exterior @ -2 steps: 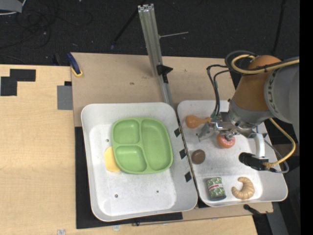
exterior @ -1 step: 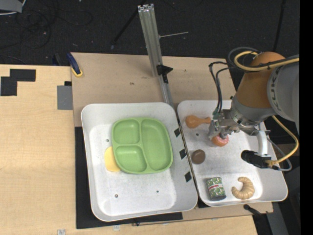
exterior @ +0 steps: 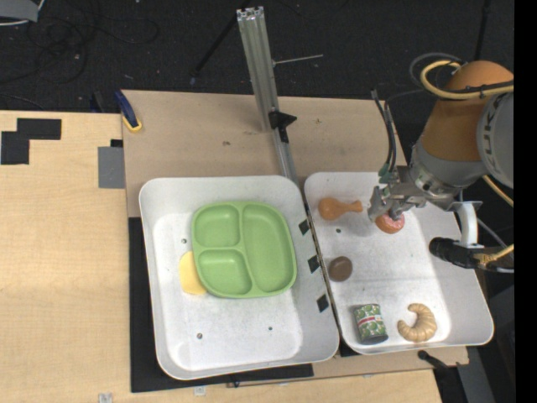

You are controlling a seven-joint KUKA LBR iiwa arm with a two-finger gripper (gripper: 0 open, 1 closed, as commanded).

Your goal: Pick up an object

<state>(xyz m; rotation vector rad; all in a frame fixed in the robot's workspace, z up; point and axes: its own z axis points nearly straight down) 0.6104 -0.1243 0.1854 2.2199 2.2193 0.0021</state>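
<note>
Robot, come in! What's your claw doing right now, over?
Gripper low in right bin, over a red thing; grip can't be confirmed. Orange drumstick just beside it. Brown disc, can, croissant lie apart.

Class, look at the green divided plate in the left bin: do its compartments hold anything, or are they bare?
Bare. All three compartments of the green plate show plain green; the yellow item lies beside it.
</note>
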